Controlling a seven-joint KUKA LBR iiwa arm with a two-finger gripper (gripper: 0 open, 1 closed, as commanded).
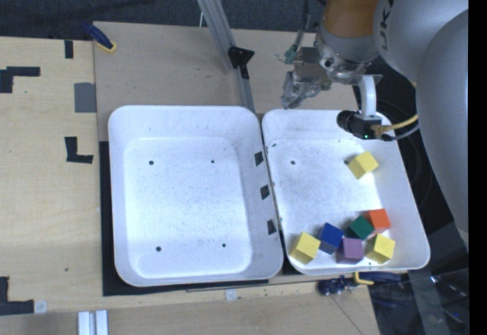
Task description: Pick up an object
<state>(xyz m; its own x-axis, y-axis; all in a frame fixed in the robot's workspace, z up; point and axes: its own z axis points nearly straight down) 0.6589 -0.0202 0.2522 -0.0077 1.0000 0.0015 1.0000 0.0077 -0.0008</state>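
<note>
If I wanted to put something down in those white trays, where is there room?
The left tray has bare floor from wall to wall. In the right tray, the far and middle floor is free, apart from one yellow block near its right wall. The near right corner is crowded: blue, green, orange, purple and two more yellow blocks.

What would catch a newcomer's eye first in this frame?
Probably the cluster of colored cubes in the right bin's near corner: blue cube, green cube, orange cube, purple cube and two yellow ones, with another lone yellow cube farther up. Next, the arm's orange band, with the gripper above that bin's far edge.
</note>
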